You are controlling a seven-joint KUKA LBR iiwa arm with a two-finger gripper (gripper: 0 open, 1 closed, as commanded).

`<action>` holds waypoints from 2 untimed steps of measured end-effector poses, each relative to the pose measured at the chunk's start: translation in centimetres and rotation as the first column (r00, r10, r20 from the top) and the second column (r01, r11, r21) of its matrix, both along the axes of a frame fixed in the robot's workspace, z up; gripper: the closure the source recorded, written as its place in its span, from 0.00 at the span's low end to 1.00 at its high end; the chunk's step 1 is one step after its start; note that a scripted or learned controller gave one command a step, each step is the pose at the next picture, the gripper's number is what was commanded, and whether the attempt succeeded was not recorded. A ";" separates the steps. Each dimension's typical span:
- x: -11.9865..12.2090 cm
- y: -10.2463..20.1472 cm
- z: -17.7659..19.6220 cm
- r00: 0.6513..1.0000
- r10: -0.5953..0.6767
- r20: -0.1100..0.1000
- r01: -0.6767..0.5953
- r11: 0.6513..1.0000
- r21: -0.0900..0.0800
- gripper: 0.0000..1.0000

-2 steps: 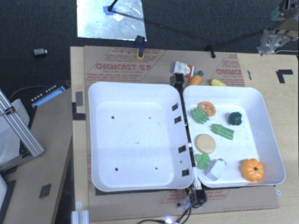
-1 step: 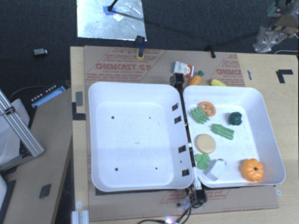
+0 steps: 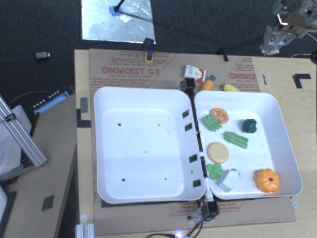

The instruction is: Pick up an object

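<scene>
Dark carpeted floor (image 3: 39, 14), shiny metal sheet (image 3: 117, 14) lying flat, pale wooden bench (image 3: 44, 148), printed cardboard (image 3: 129, 68) beneath.

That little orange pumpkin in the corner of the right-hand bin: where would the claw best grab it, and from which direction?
Probably from straight above, fingers closing across the widest part of the pumpkin. It looks round and squat, so a side approach seems awkward: the right bin has sloping walls close beside it at the near right corner. The open side faces the clear object, so one finger could descend there. The gripper is up at the far right.
</scene>
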State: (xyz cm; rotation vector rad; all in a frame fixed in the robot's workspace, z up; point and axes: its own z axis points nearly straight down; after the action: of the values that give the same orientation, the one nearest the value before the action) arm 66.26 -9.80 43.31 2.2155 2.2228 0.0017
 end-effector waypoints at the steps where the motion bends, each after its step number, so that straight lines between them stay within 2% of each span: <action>1: -1.0 2.3 1.6 1.000 0.001 0.000 -0.001 1.000 0.001 1.00; 2: -0.8 5.4 3.6 1.000 0.002 0.000 -0.002 1.000 0.001 1.00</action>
State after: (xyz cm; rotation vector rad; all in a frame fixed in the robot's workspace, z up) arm 65.47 -4.43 46.87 2.2137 2.2249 0.0028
